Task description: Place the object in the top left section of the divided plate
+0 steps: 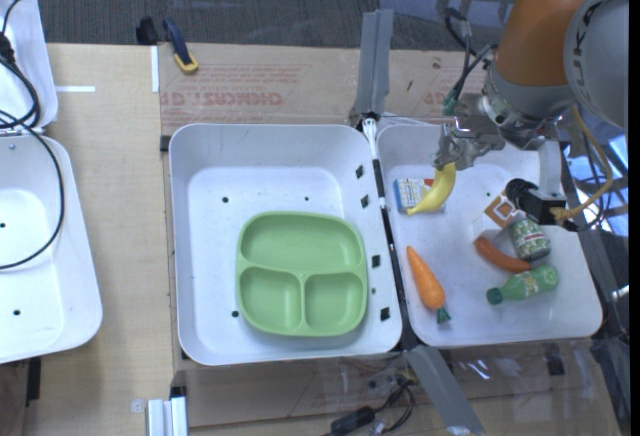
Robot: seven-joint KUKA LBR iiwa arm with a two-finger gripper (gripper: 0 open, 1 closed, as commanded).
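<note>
Yellow and curved, the banana (436, 190) is seen in the upper left part of the right bin (560, 324), with its upper end caught between the fingers of the gripper (452, 160), which are clamped on it; whether its lower end touches the bin floor cannot be told. Just to its left a small white and blue packet (408, 192) is found, touching or nearly touching the fruit. Below these, an orange carrot (427, 282) is laid on the white floor near the bin's left wall. Toward the right side a cluster is formed by a small jar (529, 237), an orange-red sausage-shaped item (498, 255) beside it, and a green bottle (524, 285) lying on its side. The grey arm (560, 34) with its orange band is extended over the bin's upper right corner. In the left bin (200, 224) the green divided plate (301, 272) is set, one wide section toward the top and two smaller ones below. Both bins are carried by the desk (110, 114), where a blue and yellow tool (179, 46) is laid near the far edge.
</note>
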